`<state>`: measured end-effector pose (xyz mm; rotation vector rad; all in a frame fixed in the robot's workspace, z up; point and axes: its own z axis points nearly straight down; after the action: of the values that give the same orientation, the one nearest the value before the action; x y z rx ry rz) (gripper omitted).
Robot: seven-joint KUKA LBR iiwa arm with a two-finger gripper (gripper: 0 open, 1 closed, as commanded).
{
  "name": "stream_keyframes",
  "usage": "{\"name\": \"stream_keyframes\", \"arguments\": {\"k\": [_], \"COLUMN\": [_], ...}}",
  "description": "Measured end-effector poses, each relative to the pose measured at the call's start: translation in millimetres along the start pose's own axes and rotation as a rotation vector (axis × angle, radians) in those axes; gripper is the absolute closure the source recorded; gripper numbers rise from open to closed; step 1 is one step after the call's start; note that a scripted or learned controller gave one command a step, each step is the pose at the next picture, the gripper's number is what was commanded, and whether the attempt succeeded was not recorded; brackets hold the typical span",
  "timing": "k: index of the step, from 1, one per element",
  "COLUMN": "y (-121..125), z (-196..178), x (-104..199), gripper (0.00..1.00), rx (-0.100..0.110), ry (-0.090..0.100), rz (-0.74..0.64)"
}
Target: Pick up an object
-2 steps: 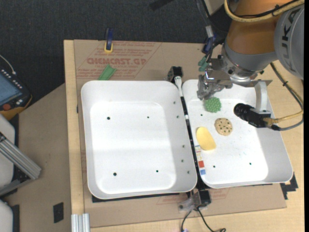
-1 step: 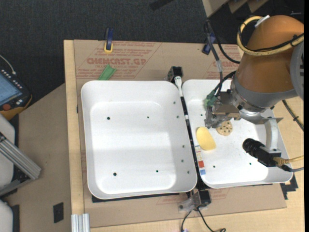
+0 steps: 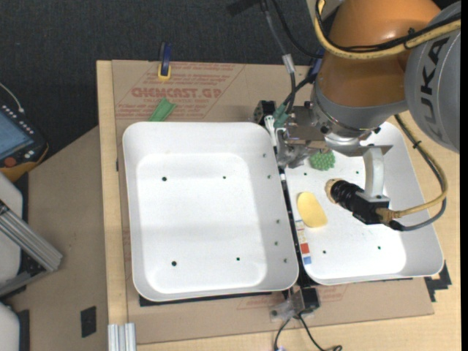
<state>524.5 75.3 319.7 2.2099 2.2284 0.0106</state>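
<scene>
In the right bin [image 3: 387,258] lie a pale yellow oval object [image 3: 313,210] near the left wall and a green knobbly object [image 3: 321,159] further back. My gripper [image 3: 296,154] hangs low over the back left corner of that bin, just left of the green object, beneath the big orange wrist band. Its metal body hides the fingertips. The yellow object lies a short way in front of the gripper, apart from it.
The left bin [image 3: 205,210] sits beside the right one, their walls meeting in the middle. A black cylinder with a cable [image 3: 358,201] hangs from the arm over the right bin. A green clip [image 3: 161,110] and a blue-yellow clamp [image 3: 165,63] lie on the cardboard behind.
</scene>
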Motion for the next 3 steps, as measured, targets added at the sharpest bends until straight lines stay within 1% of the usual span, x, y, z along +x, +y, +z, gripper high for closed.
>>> {"name": "stream_keyframes", "arguments": {"k": [1,2,3], "y": [-50.3,-25.5,-12.6], "z": [145.2,28.8,-47.4], "x": [33.1,66.0,95.2], "gripper": [1.00,1.00,1.00], "rx": [0.026,-0.006,-0.004], "ry": [-0.003,0.002,0.002], "rz": [0.006,0.004,0.004]}}
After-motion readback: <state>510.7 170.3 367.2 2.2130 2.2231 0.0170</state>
